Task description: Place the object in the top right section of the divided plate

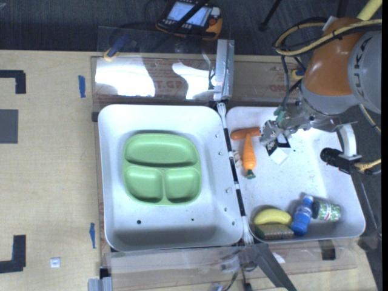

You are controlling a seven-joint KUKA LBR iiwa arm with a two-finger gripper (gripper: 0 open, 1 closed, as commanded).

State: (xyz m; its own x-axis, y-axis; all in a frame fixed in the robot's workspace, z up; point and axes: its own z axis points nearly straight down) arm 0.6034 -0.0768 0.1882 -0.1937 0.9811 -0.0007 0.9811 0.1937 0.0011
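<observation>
My gripper hangs in the upper middle of the right white plastic bin, just right of the orange toy carrot that lies on the bin floor near the dividing wall. A second orange-red piece, perhaps a sausage, lies just above the carrot, touching or nearly touching its top end. Whether my fingers are spread or closed I cannot tell; they are a dark tangle from this angle, and nothing shows between them, so I claim no hold.

The green divided plate sits in the middle of the left white bin, one long compartment across its upper part and two smaller ones below; none holds anything yet.

Along the lower edge of the right bin lie a yellow toy banana, a blue plastic bottle and a green-labelled clear bottle, well apart from me.

I judge this the reaching step, the pick not yet made. Next I should settle left over the carrot, straddle its narrow body across its length, close, lift clear of the wall and carry it to the plate's upper right
</observation>
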